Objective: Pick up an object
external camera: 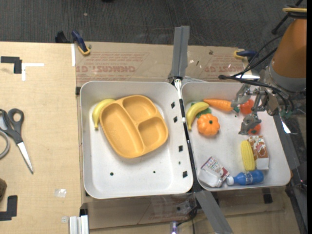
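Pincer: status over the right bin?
Pincer low over right bin, grip unclear. Red item right at it, not confirmed held. Carrot and pumpkin close by.

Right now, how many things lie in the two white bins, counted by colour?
Yellow: 4: divided plastic plate, banana beside it, second banana, corn cob
Orange: 2: carrot, small pumpkin
Blue: 1: bottle
Mixed colours: 2: carton, wrapped packet
Total: 9
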